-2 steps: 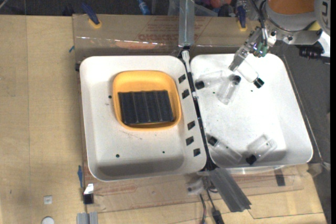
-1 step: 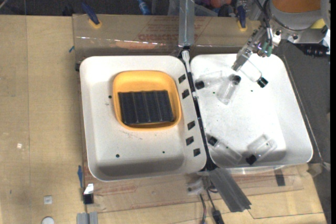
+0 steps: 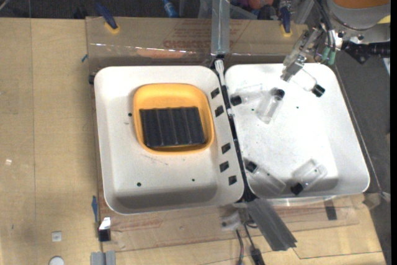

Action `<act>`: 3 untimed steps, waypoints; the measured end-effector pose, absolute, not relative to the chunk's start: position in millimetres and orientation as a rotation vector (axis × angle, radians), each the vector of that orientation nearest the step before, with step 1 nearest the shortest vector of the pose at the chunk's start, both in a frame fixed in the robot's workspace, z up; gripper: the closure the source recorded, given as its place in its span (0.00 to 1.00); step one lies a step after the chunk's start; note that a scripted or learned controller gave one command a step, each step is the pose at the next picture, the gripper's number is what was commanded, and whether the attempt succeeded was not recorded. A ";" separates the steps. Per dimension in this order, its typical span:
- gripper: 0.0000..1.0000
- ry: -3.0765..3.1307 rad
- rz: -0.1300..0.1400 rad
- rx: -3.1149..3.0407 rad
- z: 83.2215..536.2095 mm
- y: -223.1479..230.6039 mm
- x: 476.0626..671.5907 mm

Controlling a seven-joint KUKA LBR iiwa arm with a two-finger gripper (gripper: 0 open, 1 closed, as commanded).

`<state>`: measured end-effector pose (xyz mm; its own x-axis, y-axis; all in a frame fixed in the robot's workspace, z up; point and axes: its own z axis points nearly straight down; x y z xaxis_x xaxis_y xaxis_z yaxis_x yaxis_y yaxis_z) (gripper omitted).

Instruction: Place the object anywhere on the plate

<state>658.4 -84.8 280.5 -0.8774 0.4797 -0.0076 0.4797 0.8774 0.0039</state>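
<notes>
Wooden surface [image 3: 43, 133] carries both bins; the dark ridged object [image 3: 172, 127] already lies on the yellow plate [image 3: 142, 96], far left of the end effector [image 3: 296, 64], whose grip I cannot tell.

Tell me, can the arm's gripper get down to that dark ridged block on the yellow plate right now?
Probably yes. The dark ridged block lies uncovered on the yellow plate; the gripper hangs over the right bin.

1. The plate [image 3: 170, 96] is showing glossy orange plastic.
2. The ribbed object [image 3: 172, 126] is appearing matt black.
3. The bins [image 3: 124, 189] are presenting smooth white plastic.
4. The bench [image 3: 43, 133] is showing pale wood.
</notes>
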 end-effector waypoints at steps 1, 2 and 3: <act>0.00 3.036 0.004 0.776 280.5 -85.1 658.4; 0.00 3.031 0.003 0.805 266.9 -127.0 658.6; 0.00 3.083 0.002 0.587 224.1 -203.5 652.5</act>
